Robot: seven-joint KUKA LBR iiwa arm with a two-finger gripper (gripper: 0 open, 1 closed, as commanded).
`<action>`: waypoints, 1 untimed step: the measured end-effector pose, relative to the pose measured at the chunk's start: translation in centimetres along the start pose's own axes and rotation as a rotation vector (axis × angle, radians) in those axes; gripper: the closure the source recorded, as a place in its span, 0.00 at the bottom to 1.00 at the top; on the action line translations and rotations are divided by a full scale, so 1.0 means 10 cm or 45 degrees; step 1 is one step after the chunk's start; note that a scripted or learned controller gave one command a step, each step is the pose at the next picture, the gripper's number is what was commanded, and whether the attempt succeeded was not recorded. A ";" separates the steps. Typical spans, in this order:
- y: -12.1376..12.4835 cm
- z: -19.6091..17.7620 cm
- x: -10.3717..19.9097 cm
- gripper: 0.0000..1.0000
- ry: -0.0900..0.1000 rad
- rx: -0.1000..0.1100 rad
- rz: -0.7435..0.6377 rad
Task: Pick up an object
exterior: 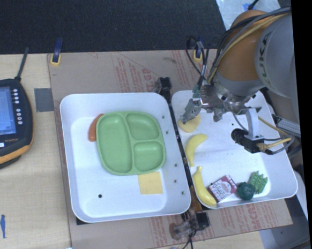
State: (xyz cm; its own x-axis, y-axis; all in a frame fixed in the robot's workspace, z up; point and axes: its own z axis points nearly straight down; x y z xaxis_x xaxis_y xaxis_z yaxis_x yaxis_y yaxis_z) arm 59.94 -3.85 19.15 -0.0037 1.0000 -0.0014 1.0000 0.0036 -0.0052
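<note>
**Arm reaching into the right bin**

The arm (257, 43) enters from 3 o'clock. The left bin (75, 154) holds a green tray (129, 142), a yellow square (150, 183) at its 6 o'clock and an orange piece (93, 127) at its 9 o'clock. The right bin (281, 176) holds two bananas (194, 145) (202, 190), a red packet (222, 188) and a green toy (252, 186). The gripper (190, 115) hovers at the bin's 11 o'clock over a yellow slice (191, 125); whether its jaws are spread, I cannot tell.
</note>
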 end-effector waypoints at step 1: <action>-1.13 -0.01 -0.50 0.00 0.001 0.000 0.001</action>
State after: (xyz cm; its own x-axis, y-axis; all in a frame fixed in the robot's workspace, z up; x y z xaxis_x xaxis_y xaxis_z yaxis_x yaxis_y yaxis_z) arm 48.68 -8.89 19.31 -0.0031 1.0000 -0.0007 1.0000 0.0031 -0.0050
